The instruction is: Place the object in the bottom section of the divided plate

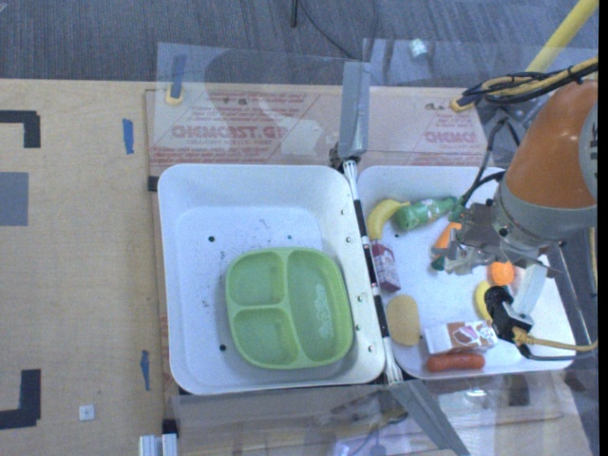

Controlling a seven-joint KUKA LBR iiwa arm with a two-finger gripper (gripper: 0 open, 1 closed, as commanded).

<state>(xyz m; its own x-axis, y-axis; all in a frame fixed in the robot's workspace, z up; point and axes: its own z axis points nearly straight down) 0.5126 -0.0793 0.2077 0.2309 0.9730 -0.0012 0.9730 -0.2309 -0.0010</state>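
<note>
Blue tape strips (127, 136) on wooden bench (76, 283), black cable loop (332, 8) on grey carpet (142, 12)

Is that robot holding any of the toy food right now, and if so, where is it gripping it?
It cannot be told. The gripper sits low over the right bin near the green bottle, but the arm hides its tips.

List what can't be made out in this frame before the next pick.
- Gripper: camera view, grasp state unreadable under the arm's wrist; small and blurred.
- Orange item and yellow item: partly covered by the arm's hardware, identity unclear.
- Small packet: label too small to read.
- Right bin: far side hidden by the arm.
</note>
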